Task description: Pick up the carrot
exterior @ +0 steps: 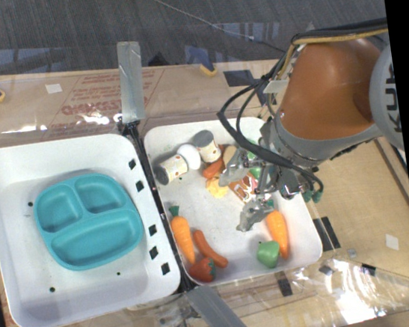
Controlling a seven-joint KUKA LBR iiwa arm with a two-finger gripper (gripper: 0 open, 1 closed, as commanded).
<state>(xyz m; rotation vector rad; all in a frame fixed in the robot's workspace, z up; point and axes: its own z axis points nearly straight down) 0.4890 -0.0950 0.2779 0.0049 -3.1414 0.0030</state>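
Centrally, two carrot-like items are seen in the right bin (307, 252). One carrot (278, 233) lies near the bin's right wall, orange and roughly upright in the view, just above a green pepper-like toy (268, 253) at the lower right corner. A second carrot (182, 238) lies along the bin's left wall, beside a red-orange sausage-like piece (209, 250) and a red item (202, 271) at the lower left. The gripper (254, 206) is seen just to the upper left of the right-hand carrot, close beside its top end; whether contact is made cannot be told, and no carrot is seen held. Its opening cannot be judged. Behind it, small cans (170, 169) and mixed toy foods (215, 171) are clustered at the bin's far end. The grey arm with its orange band (326, 89) enters from the right. A teal divided plate (88, 219) rests in the left bin (1, 168).
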